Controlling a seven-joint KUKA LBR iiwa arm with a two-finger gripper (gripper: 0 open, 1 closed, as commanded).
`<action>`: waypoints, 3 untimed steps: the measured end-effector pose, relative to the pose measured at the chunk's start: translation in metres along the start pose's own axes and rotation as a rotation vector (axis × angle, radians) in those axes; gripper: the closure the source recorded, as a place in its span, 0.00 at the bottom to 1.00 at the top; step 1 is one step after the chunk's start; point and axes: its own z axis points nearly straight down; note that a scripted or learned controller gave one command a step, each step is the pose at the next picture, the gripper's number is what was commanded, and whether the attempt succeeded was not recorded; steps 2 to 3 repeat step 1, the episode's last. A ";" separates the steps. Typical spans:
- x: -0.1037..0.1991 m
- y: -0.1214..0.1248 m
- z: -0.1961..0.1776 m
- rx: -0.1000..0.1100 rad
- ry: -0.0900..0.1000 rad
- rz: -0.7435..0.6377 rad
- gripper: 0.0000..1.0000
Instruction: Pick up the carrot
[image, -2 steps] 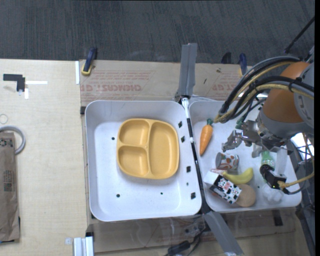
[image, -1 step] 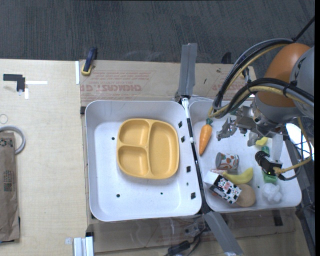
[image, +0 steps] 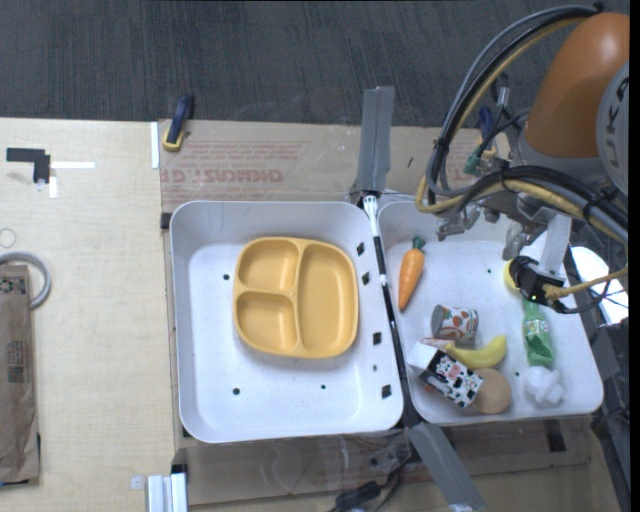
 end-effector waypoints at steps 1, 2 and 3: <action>0.000 -0.009 0.066 0.003 -0.001 0.167 0.00; 0.000 -0.009 0.066 0.003 -0.001 0.167 0.00; 0.000 -0.009 0.066 0.003 -0.001 0.167 0.00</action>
